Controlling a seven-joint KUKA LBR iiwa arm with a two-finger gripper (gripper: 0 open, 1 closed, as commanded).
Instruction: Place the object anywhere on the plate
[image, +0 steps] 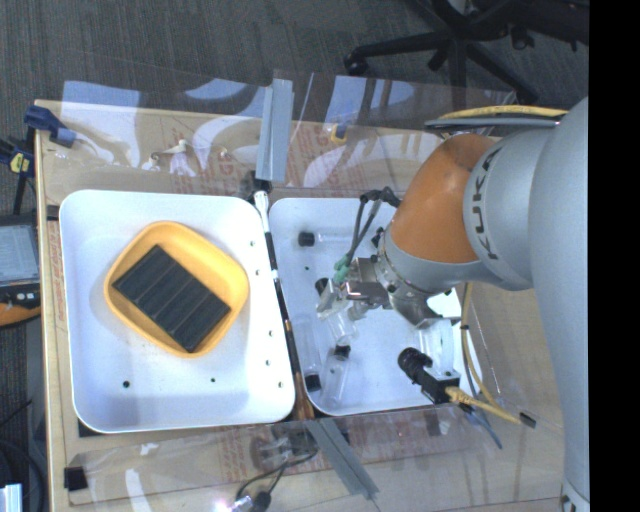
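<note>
Grey arm with its orange band hangs over the right bin (330, 395), the pincer (345, 300) low in the middle of it.

Metal and clear plastic crowd the wrist, with a green fitting and dark cables just above, and from this slant I cannot tell whether the pincer is apart or together, or whether anything sits in it. Just below it a small dark object (342, 351) lies on the white bin floor, close to the pincer; a second small dark piece (305, 239) rests near the bin's upper left corner. Over in the left bin (90, 390), a yellow plate (226, 266) with rounded corners lies flat, a dark ribbed rectangle (170, 295) set at an angle on top. Both bins are smooth, shallow and white, side by side on the wooden tabletop (200, 150).
</note>
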